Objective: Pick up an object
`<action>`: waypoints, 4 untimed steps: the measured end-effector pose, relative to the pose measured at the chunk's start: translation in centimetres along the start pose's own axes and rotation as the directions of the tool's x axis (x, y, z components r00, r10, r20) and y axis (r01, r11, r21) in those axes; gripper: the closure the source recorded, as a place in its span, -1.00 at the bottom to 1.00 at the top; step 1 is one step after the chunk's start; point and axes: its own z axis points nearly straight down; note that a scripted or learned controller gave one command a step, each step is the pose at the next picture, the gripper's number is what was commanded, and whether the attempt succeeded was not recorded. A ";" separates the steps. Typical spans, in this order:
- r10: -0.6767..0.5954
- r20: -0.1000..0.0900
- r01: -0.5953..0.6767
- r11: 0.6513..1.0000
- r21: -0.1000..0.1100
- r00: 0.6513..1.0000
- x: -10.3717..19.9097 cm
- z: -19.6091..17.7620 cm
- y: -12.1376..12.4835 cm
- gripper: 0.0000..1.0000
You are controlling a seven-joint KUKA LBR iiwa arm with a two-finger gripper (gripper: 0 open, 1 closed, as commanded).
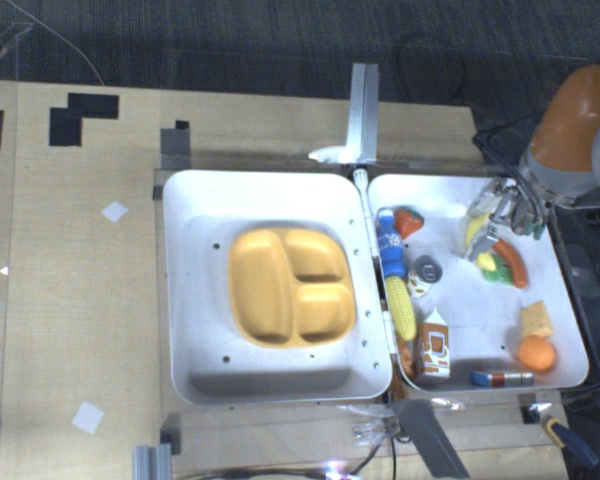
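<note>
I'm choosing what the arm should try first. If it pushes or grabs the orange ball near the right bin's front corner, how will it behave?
The orange ball looks round and smooth, so a push would probably roll it. It sits by the right bin wall, which may stop it but crowd the gripper. It looks like toy food, so likely light.

no readable text, labels or numbers

Pretty even overhead light, nothing harsh. The left bin point(185, 268) shows a soft shadow along its 6 o'clock wall, and the tray point(290, 285) has mild sheen. Small glare at 6 o'clock on the bench edge. Overall slightly soft, low-res, a bit grainy.
</note>
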 end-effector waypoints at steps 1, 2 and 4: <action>-0.008 0.013 0.008 1.000 -0.002 1.000 -0.3 -1.5 0.4 1.00; 0.216 0.002 -0.216 0.976 0.000 0.976 5.3 -7.8 -0.8 1.00; 0.333 -0.006 -0.333 0.943 0.002 0.943 0.2 -2.9 0.3 1.00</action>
